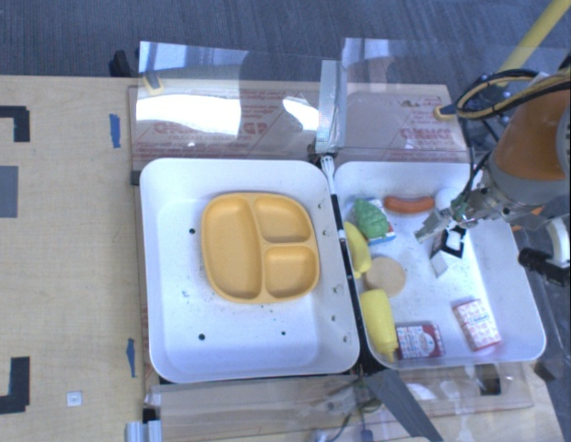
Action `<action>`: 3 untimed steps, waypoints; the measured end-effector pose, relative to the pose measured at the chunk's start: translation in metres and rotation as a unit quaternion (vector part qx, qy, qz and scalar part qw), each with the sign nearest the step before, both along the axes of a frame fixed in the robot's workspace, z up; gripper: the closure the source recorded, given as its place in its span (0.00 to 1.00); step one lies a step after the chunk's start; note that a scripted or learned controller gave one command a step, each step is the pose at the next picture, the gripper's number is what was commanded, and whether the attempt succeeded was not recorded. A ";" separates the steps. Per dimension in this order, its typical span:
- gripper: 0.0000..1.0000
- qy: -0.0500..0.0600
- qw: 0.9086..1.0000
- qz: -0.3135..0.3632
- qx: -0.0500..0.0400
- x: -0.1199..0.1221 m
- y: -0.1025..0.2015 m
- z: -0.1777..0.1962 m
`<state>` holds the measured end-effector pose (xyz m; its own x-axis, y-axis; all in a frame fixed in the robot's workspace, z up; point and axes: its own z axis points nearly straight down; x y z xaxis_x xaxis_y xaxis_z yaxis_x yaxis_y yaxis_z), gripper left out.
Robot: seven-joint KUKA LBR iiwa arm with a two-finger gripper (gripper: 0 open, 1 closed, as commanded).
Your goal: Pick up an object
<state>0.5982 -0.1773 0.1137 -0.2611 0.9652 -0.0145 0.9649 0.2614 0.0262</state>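
Note:
My gripper (432, 249) hangs over the right bin (525, 293), above its bare white floor near the middle. Its fingers are spread open with nothing between them. An orange-red sausage (410, 204) lies just to its upper left. A green leafy item (370, 218) on a blue-edged packet sits further left. A round beige disc (387, 275) lies down and left of the gripper. Two red-and-white packets (418, 341) (476, 323) lie near the bin's front.
A banana (356, 249) and a yellow block (377, 320) lie along the right bin's left wall. The left bin (166, 284) holds a yellow divided plate (261, 246). Clear plastic panels (322, 118) stand behind both bins.

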 end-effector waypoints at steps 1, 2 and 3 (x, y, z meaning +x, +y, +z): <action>0.00 -0.005 1.000 -0.009 -0.004 0.005 0.002 -0.006; 0.00 -0.007 0.995 -0.103 0.001 0.031 -0.005 -0.006; 0.00 0.008 1.000 -0.022 0.004 0.069 0.048 0.057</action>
